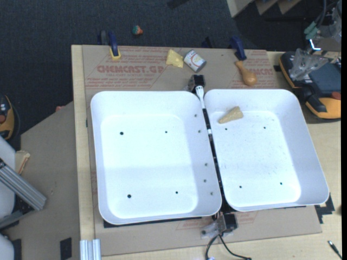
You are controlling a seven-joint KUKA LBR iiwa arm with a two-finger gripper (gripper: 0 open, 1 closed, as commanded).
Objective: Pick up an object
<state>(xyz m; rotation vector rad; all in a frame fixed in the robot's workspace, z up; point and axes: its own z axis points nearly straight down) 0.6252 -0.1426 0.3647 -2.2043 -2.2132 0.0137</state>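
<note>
Cables and a small black connector sit at the near bench edge, far from the claw, which hangs at the far right corner of the bench, outside both bins; whether it is released or clenched cannot be told, and nothing shows in its hold. Closest to the claw, just to its left on the brown board, lies a wooden pear-shaped piece. Further left and nearer the camera, a tan wedge lies in the right bin, by its far left corner. Beyond that, left of the claw along the board's far strip, sit a small box and a yellow chunk. The left bin lies farthest off.
</note>
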